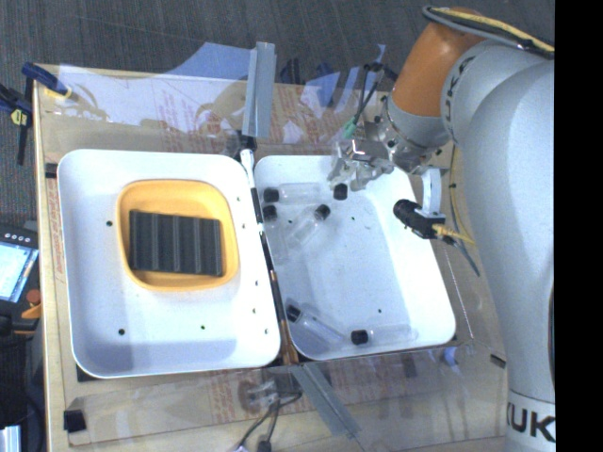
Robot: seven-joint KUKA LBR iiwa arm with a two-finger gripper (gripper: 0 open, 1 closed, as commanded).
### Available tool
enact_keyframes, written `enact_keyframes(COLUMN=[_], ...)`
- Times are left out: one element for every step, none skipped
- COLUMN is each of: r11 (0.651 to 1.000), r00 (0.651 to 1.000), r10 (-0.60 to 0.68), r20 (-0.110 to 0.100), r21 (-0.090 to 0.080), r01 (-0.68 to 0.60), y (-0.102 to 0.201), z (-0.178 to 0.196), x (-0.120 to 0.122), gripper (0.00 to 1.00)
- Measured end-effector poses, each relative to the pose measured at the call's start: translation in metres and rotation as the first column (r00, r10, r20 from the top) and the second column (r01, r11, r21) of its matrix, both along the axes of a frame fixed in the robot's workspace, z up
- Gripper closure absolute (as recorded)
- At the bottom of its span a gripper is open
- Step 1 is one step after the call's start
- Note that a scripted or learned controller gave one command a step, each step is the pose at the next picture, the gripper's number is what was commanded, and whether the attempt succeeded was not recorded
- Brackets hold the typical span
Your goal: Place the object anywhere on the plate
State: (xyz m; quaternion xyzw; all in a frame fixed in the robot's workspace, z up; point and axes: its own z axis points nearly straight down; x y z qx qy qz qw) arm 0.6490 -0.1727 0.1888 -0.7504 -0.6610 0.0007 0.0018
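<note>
Gripper: the gripper (pixel 353 169) hangs at the 12 o'clock rim of the right bin (pixel 429 299); its fingers sit slightly parted with nothing visible between them, though glare makes this hard to read.
Arm: the arm (pixel 490 111) reaches in from 3 o'clock, its orange band just above the wrist.
Object: the likely targets are clear plastic tubes with black caps. One tube (pixel 292 196) lies near 11 o'clock of the right bin, a second tube (pixel 303 226) just below it, and a third tube (pixel 325 330) along the 6 o'clock wall.
Plate: the yellow plate (pixel 179 196) sits mid-left bin (pixel 94 328), carrying a dark ribbed insert (pixel 179 241).
Handling: I judge the tubes light, stiff, smooth and prone to roll or squirt out of a pinch; best taken across the barrel near its middle, fingers square to the long axis.
Edges: the third tube hugs the wall, leaving little finger room; the upper two lie more in the open.
Room: the ridge between the bins (pixel 264 252) must be cleared on the way toward 9 o'clock; the plate's raised rim leaves a broad landing zone.
</note>
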Motion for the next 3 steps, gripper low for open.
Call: enact_keyframes(r11=[0.992, 0.992, 0.993], r00=[0.992, 0.992, 0.993], r10=[0.123, 0.123, 0.119], r20=[-0.001, -0.001, -0.002], r21=[0.000, -0.001, -0.001], r01=[-0.123, -0.123, -0.119], y=[0.064, 0.063, 0.107], z=[0.028, 0.028, 0.009], x=[-0.014, -0.014, -0.003], gripper=[1.00, 0.00, 0.00])
